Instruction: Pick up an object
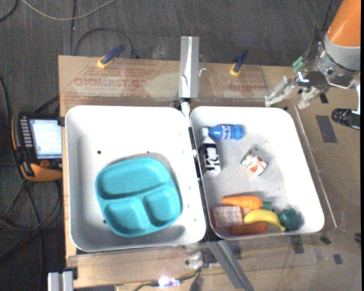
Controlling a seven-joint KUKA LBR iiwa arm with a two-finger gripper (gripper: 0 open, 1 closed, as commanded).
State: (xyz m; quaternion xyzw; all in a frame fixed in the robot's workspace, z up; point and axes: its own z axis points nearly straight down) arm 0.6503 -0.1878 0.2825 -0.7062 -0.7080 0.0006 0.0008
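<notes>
Claw (289, 91) hangs open and empty above the right bin's (303, 162) far corner. Nothing is picked yet; the bottle (225, 132), carrot (245, 202) and banana (264, 217) lie inside.

In the right bin (303, 162), open floor is lying between the carton (254, 162) and the carrot (243, 202); toy food is crowding the near wall, and bottles (218, 143) are lining the left wall.
</notes>
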